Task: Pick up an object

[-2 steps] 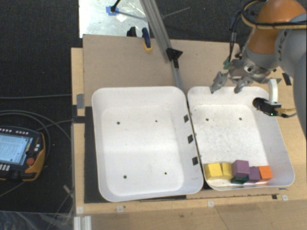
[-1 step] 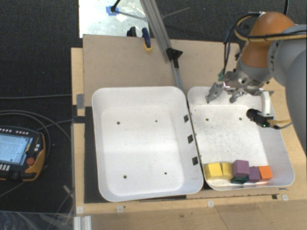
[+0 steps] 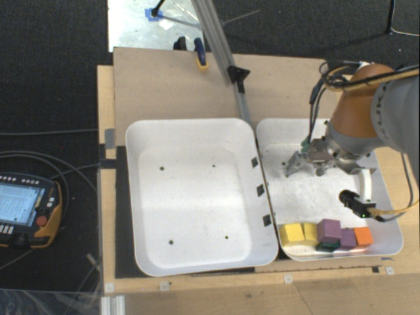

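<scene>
While the blocks (image 3: pixel 328 234) remain huddled along the near edge of the right bin (image 3: pixel 289 136), nothing has been lifted yet, so the whole pick is judged to be still ahead. A yellow block (image 3: pixel 293 233) is seen at the left of the row, a purple block (image 3: pixel 329 228) in the middle with a dark green piece (image 3: pixel 327 245) just in front of it, and an orange block (image 3: pixel 363 236) at the right. The gripper (image 3: pixel 303 162) is held over the bare upper part of that bin, well apart from the blocks, and nothing is seen between its fingers; whether they are parted or closed cannot be told. A reach toward the near edge is still required. The blocks are packed touching one another and close to the bin wall, which may hinder a clean grip. The left bin (image 3: pixel 151 136) lies beside, a metal pole (image 3: pixel 213 35) slants across the bench (image 3: pixel 164 84), and a handheld controller (image 3: pixel 26 209) rests at far left.
</scene>
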You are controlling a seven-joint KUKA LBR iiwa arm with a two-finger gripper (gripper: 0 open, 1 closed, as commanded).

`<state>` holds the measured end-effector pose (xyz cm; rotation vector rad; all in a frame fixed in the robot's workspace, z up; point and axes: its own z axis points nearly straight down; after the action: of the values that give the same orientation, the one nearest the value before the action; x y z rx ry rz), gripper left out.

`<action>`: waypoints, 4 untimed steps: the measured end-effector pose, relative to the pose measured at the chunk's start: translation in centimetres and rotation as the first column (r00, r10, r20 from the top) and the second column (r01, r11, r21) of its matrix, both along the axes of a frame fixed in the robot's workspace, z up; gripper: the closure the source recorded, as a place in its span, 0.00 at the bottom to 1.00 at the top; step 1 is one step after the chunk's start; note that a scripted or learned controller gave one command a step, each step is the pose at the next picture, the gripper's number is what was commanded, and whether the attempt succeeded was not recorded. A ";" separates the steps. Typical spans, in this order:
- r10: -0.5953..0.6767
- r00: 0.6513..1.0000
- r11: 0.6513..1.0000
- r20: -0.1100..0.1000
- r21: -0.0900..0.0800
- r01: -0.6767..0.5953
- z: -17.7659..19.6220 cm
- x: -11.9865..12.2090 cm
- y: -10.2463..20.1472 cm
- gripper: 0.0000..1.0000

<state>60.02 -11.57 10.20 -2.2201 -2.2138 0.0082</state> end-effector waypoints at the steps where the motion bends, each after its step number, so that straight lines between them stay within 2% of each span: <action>1: 0.001 1.000 1.000 0.002 0.001 -0.001 -1.0 -8.3 2.4 0.00; 2: -0.002 1.000 1.000 0.008 -0.004 0.002 -0.5 -9.8 -2.5 0.00; 3: 0.015 1.000 1.000 0.020 0.000 -0.015 14.6 -7.2 5.7 0.00; 4: 0.012 1.000 1.000 0.017 -0.001 -0.012 18.6 -3.3 7.5 0.00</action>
<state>56.71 -4.06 28.77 -2.2154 -2.2366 -0.0090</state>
